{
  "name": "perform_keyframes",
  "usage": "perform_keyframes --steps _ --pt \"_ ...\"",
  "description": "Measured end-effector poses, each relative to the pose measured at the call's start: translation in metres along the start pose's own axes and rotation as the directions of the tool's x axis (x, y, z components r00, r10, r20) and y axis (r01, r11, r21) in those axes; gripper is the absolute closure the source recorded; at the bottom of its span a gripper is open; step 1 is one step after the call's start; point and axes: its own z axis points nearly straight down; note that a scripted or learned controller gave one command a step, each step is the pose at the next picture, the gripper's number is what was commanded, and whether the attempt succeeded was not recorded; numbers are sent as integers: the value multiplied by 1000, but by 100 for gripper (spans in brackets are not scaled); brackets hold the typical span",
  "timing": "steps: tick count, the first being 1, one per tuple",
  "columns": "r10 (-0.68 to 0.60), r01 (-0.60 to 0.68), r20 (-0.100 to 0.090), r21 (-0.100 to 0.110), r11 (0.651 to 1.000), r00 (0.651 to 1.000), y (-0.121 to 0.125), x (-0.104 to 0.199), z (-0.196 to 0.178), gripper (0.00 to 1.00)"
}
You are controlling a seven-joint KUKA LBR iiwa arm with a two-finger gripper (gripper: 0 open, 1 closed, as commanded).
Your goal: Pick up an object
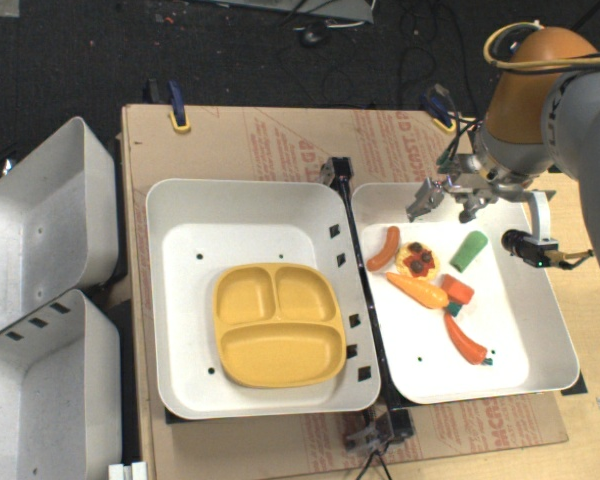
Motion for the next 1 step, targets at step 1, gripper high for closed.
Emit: perform_keyframes --steps 1 --pt "0 0 0 -1 1000 1000 -11 1 53 0"
